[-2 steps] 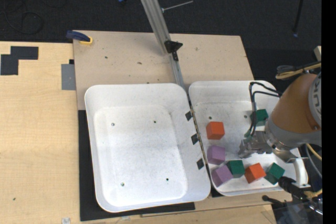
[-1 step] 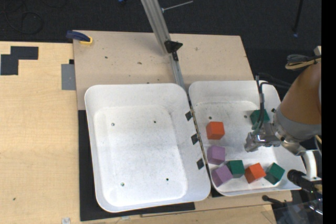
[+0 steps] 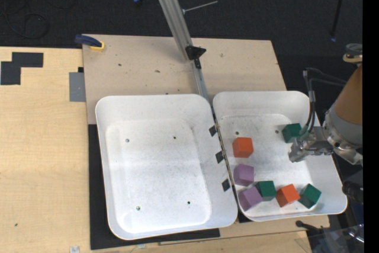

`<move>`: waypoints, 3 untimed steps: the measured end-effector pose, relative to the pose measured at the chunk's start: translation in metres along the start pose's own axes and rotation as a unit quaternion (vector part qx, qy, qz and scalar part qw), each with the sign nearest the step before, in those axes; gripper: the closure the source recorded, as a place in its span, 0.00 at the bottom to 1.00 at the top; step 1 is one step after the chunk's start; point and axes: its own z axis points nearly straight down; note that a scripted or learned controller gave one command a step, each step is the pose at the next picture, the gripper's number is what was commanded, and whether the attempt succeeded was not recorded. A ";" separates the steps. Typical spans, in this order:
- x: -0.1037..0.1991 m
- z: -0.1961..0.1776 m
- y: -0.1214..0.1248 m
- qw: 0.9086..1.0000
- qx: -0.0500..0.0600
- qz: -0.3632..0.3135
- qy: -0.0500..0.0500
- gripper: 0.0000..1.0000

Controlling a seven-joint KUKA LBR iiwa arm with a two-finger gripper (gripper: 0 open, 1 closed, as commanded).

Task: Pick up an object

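Observation:
The right bin [image 3: 260, 105] holds several small blocks. An orange block [image 3: 242, 147] lies near its left wall, with a purple block [image 3: 243, 175] below it. Along the front sit another purple block [image 3: 250, 197], a green block [image 3: 266, 189], an orange block [image 3: 288, 194] and a green block [image 3: 310, 195]. One more green block [image 3: 291, 131] rests near the right side. My gripper [image 3: 301, 151] hangs at the bin's right side, just below that green block and apart from it. Nothing shows between its fingers.
The left bin [image 3: 154, 163] lies beside the right one. A slanted aluminium bar [image 3: 173, 15] rises from the clamp between the bins at the back. A blue-and-yellow tool [image 3: 89, 41] lies at the board's far left corner.

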 end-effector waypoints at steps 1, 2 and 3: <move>0.003 -0.062 0.003 1.000 -0.001 -0.001 0.000 1.00; 0.060 -0.065 0.018 1.000 0.003 -0.003 0.002 1.00; 0.110 -0.067 0.035 1.000 0.003 -0.002 0.002 1.00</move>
